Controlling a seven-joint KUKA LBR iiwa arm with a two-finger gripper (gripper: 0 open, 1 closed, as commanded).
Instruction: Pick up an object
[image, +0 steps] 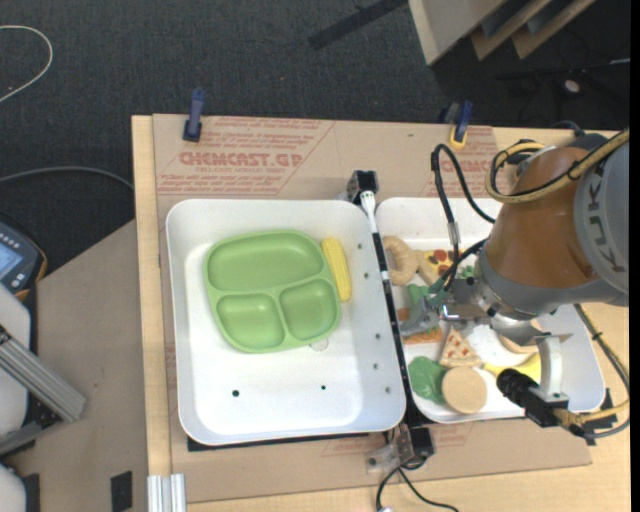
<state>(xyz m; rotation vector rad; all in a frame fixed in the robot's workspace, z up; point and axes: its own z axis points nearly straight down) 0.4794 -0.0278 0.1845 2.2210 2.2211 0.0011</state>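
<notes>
We see two white bins side by side on the bench (250, 150). The left bin (200, 380) holds a green tray (270, 290) with three compartments, and a yellow corn cob (336, 268) lies touching the tray's right edge. The right bin (420, 212) holds a heap of toy food: a tan piece (402, 262) near the divider, a pizza slice (457, 349), a green leaf (427, 377) and a round tan disc (465, 390) at the front. The arm (550, 230) reaches over this bin, and its pincer (440, 305) is down among the items just above the pizza slice. Whether the pincer is clenched or released, we cannot tell.
</notes>
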